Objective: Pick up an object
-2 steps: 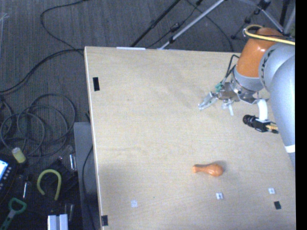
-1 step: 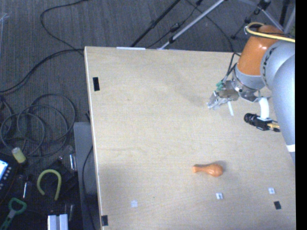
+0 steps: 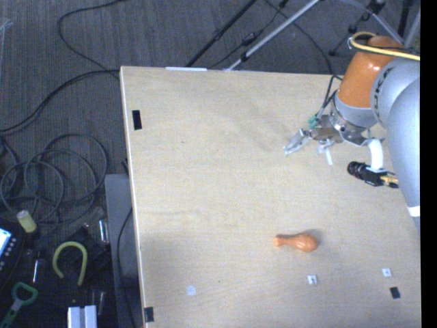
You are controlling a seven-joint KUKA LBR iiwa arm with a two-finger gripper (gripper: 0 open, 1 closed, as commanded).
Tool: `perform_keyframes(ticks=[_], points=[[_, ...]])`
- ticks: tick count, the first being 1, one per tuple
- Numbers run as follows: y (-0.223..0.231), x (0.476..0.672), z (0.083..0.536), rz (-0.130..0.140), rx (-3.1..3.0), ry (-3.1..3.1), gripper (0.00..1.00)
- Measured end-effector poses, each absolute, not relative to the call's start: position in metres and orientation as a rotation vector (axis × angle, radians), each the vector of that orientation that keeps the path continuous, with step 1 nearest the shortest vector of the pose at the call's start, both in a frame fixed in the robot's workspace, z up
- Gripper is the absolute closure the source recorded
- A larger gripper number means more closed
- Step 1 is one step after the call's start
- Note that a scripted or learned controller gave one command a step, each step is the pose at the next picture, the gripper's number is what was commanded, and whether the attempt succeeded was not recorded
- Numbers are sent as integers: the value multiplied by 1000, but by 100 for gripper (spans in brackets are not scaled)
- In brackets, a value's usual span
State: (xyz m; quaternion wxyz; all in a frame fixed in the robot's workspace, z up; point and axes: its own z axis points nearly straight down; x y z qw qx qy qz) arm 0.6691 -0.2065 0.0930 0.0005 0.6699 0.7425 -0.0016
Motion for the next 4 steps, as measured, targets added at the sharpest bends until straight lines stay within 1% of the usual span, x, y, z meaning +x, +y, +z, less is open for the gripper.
perform_keyframes(ticks=[1,2,3,4], points=[[-224,668,103,-5,2056,2372,0],[-218,669,84,-5,1902,2500,0],[-181,669,84,-2,1690,2648,0],[-179,669,93,4,1691,2647,100]])
